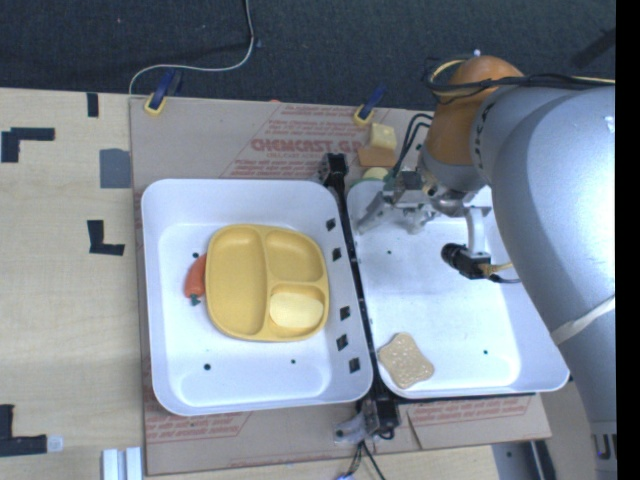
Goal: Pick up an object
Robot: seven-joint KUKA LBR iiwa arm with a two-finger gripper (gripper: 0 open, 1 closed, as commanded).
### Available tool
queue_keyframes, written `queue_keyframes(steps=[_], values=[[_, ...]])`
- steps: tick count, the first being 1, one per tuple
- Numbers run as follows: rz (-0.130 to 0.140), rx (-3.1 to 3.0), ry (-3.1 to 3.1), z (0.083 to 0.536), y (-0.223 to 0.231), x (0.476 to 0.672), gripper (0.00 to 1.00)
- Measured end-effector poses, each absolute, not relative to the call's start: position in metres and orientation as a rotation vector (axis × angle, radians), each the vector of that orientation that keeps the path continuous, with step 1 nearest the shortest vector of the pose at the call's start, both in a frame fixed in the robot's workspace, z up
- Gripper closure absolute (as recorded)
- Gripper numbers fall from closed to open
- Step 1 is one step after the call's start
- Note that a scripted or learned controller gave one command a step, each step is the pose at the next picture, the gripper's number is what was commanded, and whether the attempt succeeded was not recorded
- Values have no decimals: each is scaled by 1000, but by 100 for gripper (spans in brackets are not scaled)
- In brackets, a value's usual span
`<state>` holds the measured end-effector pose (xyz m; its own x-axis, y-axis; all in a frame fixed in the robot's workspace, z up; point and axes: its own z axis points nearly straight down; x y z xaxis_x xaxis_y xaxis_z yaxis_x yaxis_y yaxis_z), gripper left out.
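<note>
While claw (400,196) poises at right bin's (450,298) far-left corner, spread or pressed together not discernible: nearest candidate, tan cracker (405,359), lies well nearward; approach vertically, centre over it, clear bin wall

Yellow divided plastic plate (262,278), flat at the centre of the left bin, a pale yellow lump (296,309) in its lower-right compartment. Orange-red item (194,277), partly hidden, at the plate's left edge. Tan speckled cracker-like piece (405,359), flat near the right bin's lower-left corner.
</note>
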<state>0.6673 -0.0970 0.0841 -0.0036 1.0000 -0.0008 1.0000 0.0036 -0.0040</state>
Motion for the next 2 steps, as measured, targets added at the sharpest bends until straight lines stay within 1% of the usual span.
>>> queue_keyframes(steps=[1, 2], values=[[5, -2218, -2225, 94, -97, 667, 100], [7, -2218, -2225, 93, -97, 667, 0]])
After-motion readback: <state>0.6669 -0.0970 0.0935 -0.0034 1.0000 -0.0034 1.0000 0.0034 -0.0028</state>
